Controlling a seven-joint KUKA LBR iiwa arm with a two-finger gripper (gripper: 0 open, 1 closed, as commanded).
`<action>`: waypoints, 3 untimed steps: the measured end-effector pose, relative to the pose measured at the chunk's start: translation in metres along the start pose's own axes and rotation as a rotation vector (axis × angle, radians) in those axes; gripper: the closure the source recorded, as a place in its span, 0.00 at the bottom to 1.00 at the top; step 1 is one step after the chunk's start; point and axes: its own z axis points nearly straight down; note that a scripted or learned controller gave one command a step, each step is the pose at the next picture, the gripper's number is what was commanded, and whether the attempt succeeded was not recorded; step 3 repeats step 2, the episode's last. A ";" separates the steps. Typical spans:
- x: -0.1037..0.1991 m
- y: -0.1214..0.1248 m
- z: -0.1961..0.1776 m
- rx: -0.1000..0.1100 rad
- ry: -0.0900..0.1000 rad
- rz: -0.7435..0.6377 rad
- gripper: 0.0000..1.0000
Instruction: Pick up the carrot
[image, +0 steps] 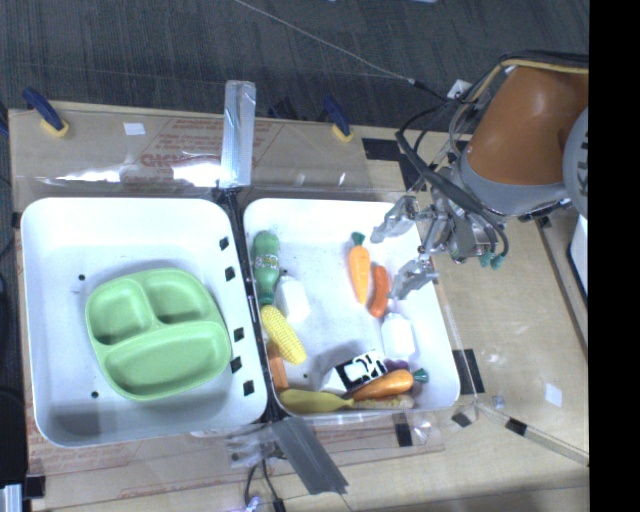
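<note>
1. The left bin (40, 300) carries a green divided plate (158, 330), out of the way.
2. The carrot (359, 272) lies near the right bin's (440, 330) right wall, touching a sausage (379, 290), so it'll be awkward to grab alone.
3. The gripper (412, 243) hovers just beside them, fingers spread wide, nothing between them.
</note>
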 end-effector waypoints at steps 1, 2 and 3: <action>-0.057 -0.009 0.148 -0.007 0.013 -0.153 0.00; -0.063 -0.008 0.128 0.000 -0.004 -0.160 1.00; -0.063 -0.008 0.128 0.000 -0.004 -0.160 1.00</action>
